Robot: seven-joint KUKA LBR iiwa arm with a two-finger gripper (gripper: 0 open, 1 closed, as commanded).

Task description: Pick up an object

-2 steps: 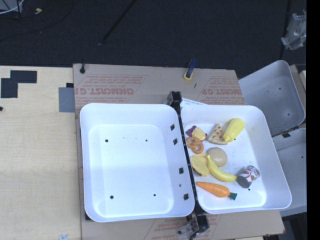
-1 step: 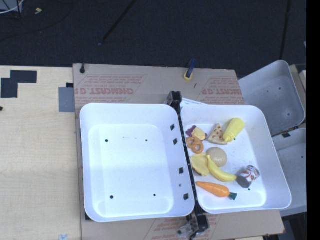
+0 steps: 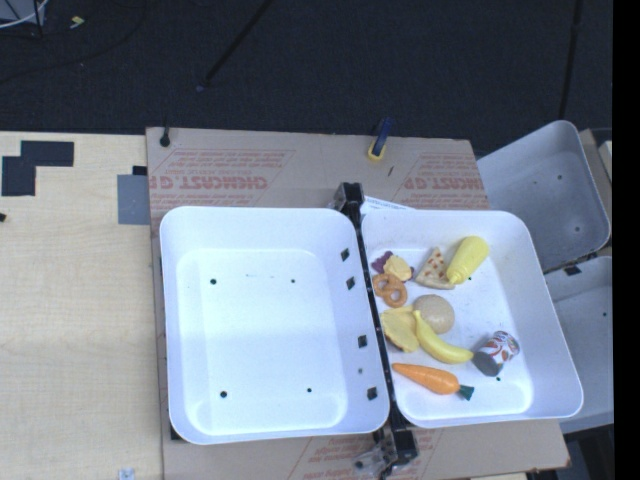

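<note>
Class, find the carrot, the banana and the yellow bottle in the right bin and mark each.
carrot [image 3: 426, 377], camera view, middle of its orange body.
banana [image 3: 441, 344], camera view, middle of its curve.
yellow bottle [image 3: 466, 258], camera view, centre of its body.

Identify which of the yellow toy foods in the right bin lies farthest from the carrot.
The yellow squeeze bottle, at the bin's far side; the banana almost touches the carrot.

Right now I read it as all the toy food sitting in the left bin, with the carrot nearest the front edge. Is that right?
Not quite: the toy food sits in the right bin, not the left bin. The camera view shows it. The rest holds: the carrot lies nearest the front edge, with the banana just behind it.
</note>
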